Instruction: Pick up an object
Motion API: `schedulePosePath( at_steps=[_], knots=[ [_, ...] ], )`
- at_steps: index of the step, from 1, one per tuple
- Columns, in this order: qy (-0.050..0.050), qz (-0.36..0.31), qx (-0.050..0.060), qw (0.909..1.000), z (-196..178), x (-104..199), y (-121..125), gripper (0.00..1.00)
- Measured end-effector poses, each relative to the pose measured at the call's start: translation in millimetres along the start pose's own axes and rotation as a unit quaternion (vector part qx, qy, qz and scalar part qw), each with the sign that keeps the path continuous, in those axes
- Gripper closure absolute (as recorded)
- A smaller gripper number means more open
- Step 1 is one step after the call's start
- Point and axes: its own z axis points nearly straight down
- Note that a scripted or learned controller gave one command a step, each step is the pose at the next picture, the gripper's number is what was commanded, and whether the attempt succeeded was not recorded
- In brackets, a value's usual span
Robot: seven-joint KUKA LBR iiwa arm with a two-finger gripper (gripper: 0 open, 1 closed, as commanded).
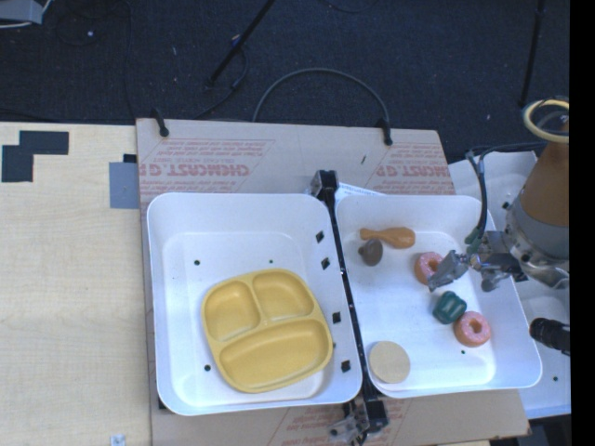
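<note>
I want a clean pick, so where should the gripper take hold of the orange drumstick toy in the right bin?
Probably the drumstick's thinner left shaft, coming straight down with the jaws closing across its width. It lies flat, lengthwise left to right, and the brown piece sits just below that end, so watch for crowding there.

The arm (548,193) is cut off by the right edge. The gripper (454,269) partly hides a pink donut (426,267), and its fingers are too small to read.

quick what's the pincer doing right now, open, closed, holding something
Pincer: in the right bin, beside a pink doughnut; open or closed cannot be told.
</note>
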Motion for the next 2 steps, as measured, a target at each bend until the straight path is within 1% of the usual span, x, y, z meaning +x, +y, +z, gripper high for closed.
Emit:
schedulePosePath(
  at_steps=[1,2],
  knots=[
    [-0.001,-0.001,-0.006,1.0,-5.7,-0.1,2.3,0.0],
    [0.0,-0.001,-0.003,1.0,49.6,1.4,-7.4,0.0]
  ],
)
